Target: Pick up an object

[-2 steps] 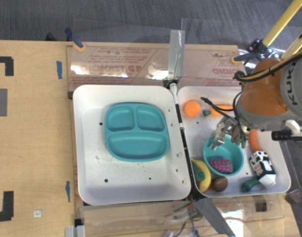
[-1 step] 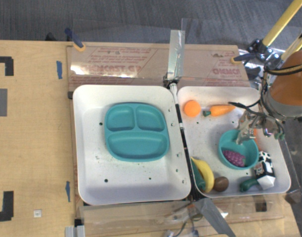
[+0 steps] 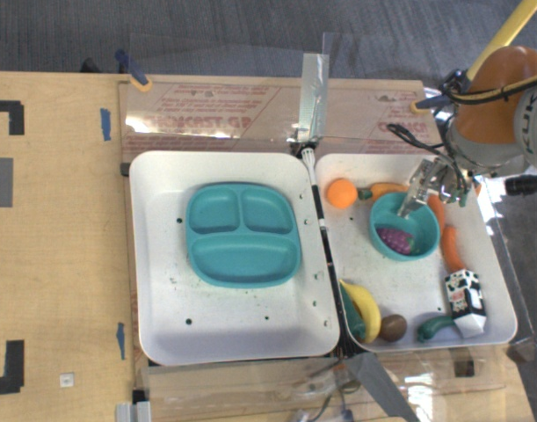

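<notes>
My gripper (image 3: 437, 190) hangs over the right bin (image 3: 505, 315), above the far right rim of a teal bowl (image 3: 404, 227). Its fingers (image 3: 417, 196) are spread with nothing between them. Purple grapes (image 3: 394, 236) lie inside the bowl. An orange ball (image 3: 341, 193) sits left of the bowl. One carrot (image 3: 387, 188) lies behind the bowl and another carrot (image 3: 451, 248) lies to its right. A banana (image 3: 363, 304), a brown kiwi (image 3: 392, 327), a green pepper (image 3: 435, 326) and a small milk carton (image 3: 465, 299) rest near the bin's front.
The left bin (image 3: 154, 323) holds a teal divided plate (image 3: 243, 234). A clear upright divider (image 3: 314, 95) stands behind the seam between the bins. The wooden bench (image 3: 48, 236) stretches to the left.
</notes>
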